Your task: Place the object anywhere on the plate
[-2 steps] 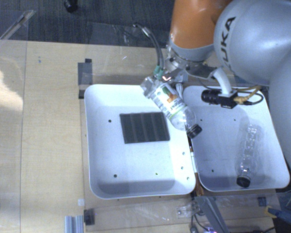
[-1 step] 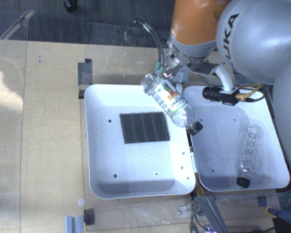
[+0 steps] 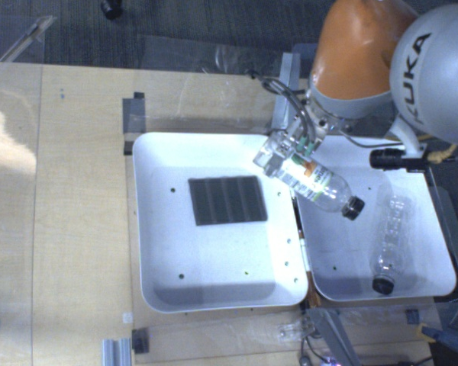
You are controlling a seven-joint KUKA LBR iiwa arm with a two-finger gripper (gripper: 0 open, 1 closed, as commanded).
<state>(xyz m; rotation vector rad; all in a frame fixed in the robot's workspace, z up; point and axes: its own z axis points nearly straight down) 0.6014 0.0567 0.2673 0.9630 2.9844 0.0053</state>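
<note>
At the bottom edge of the view, nearest the camera, a small clear plastic piece (image 3: 290, 331) lies on the wooden bench (image 3: 61, 227) just below the front rim of the left bin (image 3: 149, 227). Inside that white bin a dark ribbed rectangular plate (image 3: 227, 200) lies flat, a little back of the bin's middle.

The right bin (image 3: 431, 284) holds a clear plastic bottle (image 3: 388, 242) lying on its floor near the right wall, its long axis running roughly front to back and its black cap toward the front rim.

A second clear bottle (image 3: 314, 183) hangs above the seam between the two bins. Its long axis runs diagonally, from upper left over the back right corner of the left bin to lower right over the right bin. The black cap points to the lower right and sits slightly lower in the picture than the base. The body is see-through, with a small orange and green label patch near the upper half, and the base end shows as a pale glassy block at the upper left.

The gripper (image 3: 298, 145) comes down from the orange band of the grey arm (image 3: 435, 59) at the upper right and meets the bottle at its upper left part. The fingers appear closed on the bottle near its base end, though wires and glare blur the exact contact. The bottle is well apart from the plate, to its right.
</note>
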